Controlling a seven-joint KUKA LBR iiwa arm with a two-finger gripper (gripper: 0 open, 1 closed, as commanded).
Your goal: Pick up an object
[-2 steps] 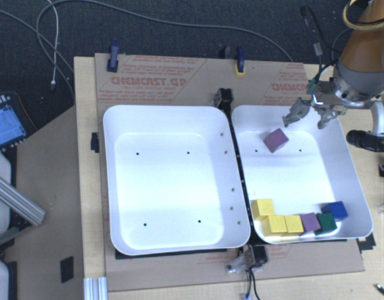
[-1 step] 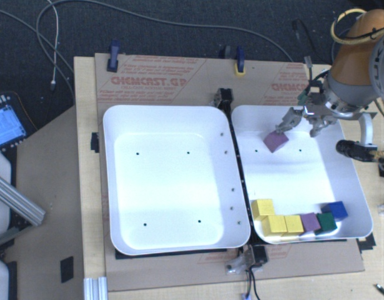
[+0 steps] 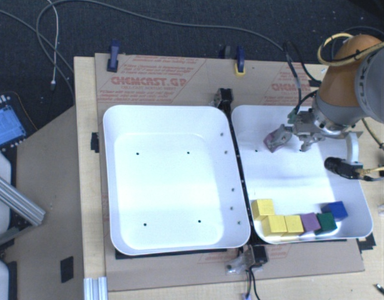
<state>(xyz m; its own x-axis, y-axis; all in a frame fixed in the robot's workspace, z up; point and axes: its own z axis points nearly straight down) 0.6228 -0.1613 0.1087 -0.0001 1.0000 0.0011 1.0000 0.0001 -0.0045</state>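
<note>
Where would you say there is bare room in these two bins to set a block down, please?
The left bin offers its whole white floor. In the right bin, the middle strip between the tool above and the blocks below is bare. It is crowded along that bin's near edge, where yellow, purple, green and blue blocks cluster.

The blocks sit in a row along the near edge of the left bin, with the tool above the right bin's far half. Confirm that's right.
Not quite: the camera view shows the blocks in a row along the near edge of the right bin, not the left bin. The rest holds: the tool is above the right bin's far half.
</note>
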